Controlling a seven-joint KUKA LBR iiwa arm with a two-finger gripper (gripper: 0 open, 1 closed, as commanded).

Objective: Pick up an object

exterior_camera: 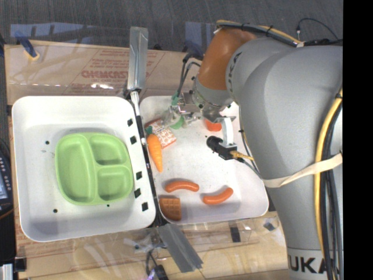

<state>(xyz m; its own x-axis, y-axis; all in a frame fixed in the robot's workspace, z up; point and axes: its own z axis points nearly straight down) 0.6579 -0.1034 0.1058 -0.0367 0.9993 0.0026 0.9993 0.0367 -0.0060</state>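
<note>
White plastic, the right bin (pixel 250 198) holds a carrot (pixel 155 151) along its left wall, two sausages (pixel 181 186) near the front with bare floor between them, and a brown toast piece (pixel 171 207) in the front left corner. The gripper (pixel 185 111) hangs at the far edge over a red-and-white packet (pixel 164 135); finger state cannot be told. The left bin (pixel 29 121) carries a green divided plate (pixel 93 168). "KUKA" reads on the arm's base.

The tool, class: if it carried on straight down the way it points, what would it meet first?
Most likely the small green and orange item under the tool, at the right bin's upper left; depth is unclear.
</note>
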